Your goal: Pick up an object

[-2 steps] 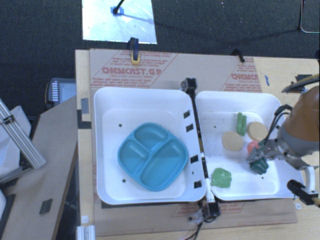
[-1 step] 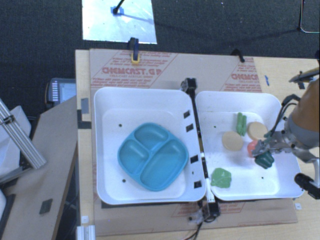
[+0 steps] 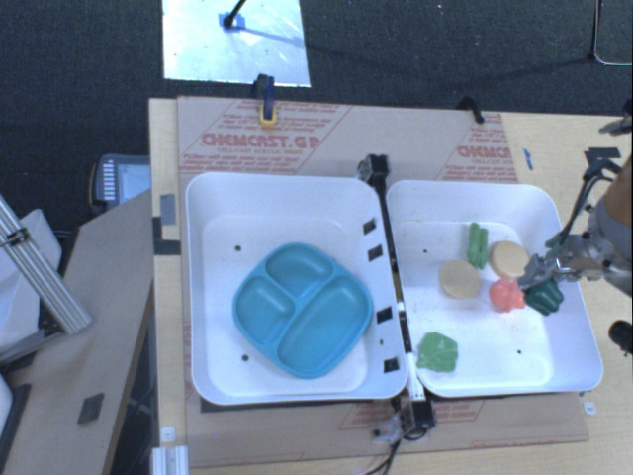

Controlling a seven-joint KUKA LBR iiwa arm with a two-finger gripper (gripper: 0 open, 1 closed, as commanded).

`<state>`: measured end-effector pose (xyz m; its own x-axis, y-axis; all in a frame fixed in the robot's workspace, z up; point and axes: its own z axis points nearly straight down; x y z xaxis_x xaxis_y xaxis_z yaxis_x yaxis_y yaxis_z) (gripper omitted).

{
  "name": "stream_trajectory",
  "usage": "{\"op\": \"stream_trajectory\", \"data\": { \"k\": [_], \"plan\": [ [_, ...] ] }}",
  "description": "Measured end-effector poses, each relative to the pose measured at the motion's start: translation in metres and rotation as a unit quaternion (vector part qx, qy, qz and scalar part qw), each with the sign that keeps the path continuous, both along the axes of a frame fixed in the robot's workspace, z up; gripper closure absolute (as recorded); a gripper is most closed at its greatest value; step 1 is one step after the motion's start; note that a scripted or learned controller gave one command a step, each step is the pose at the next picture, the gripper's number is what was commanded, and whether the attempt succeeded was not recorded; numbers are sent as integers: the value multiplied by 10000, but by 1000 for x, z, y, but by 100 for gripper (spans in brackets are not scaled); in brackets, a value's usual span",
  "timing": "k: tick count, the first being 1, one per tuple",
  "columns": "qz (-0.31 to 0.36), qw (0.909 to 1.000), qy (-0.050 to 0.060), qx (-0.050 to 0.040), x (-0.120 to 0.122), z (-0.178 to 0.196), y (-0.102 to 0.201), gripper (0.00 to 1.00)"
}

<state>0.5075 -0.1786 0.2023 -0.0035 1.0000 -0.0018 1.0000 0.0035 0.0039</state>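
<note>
In the right bin [image 3: 569, 364] lie several small objects. A long green piece [image 3: 478, 244] sits beside a pale yellow disc [image 3: 510, 258] and a tan disc [image 3: 459, 279]. A red piece [image 3: 505, 296] and a dark green piece [image 3: 545, 300] rest near the right wall. A light green lump [image 3: 437, 351] lies at the front left corner. My gripper [image 3: 539, 271] reaches in from the right, low over the bin, just above the red and dark green pieces. Whether it touches either of them is unclear.
The left bin [image 3: 213, 364] holds a blue divided plate [image 3: 301, 308]. A black clip rail [image 3: 386, 275] runs along the join between the bins. Cardboard [image 3: 326, 137] lies under both. The arm's wrist [image 3: 603, 250] overhangs the right bin's right wall.
</note>
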Motion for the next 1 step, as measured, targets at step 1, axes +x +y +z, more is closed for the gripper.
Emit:
{"op": "stream_trajectory", "data": {
  "k": [1],
  "plan": [
    [1,10000,-14,-6,5,55,-10,100]
  ]
}}
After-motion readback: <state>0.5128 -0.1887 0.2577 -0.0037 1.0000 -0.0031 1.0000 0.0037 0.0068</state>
